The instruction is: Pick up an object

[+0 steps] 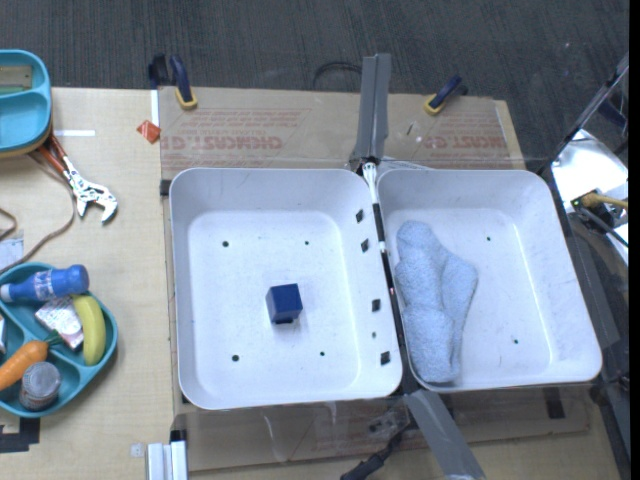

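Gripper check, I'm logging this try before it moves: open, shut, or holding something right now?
Gripper: cannot be told. The small blue cube lies in the left white bin; the pale blue folded cloth lies in the right white bin.

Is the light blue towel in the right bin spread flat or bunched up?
Bunched up: the towel lies as a lumpy elongated heap along the right bin's left side.

At twelve o'clock from my two bins, the cardboard sheet (300, 128) carries faint red printing, upside down from here, on both sides of the grey post. I cannot read it with certainty. At nine o'clock, the bottle's (45, 284) label is too small to read.
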`<state>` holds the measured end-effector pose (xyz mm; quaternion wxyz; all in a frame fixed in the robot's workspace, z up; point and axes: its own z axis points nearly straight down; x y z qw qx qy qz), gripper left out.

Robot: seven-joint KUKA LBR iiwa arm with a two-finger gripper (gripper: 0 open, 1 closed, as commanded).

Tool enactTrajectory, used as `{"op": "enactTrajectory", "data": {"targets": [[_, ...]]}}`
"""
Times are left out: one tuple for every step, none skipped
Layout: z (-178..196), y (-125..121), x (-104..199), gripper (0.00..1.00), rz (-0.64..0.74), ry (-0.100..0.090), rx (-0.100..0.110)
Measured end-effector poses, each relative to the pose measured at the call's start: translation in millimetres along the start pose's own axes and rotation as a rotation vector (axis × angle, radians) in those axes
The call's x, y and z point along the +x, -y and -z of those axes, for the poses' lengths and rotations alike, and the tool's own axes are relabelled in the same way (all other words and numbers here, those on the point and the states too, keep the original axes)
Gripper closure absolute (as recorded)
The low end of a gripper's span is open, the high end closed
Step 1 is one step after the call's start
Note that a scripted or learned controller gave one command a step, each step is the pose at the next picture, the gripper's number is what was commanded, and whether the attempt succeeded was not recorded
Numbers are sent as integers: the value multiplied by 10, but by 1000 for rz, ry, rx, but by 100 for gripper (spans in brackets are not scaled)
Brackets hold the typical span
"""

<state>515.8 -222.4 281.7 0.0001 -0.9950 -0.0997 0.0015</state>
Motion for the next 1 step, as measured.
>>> {"op": "enactTrajectory", "data": {"targets": [[76,-1,1,100,3,4,1]]}}
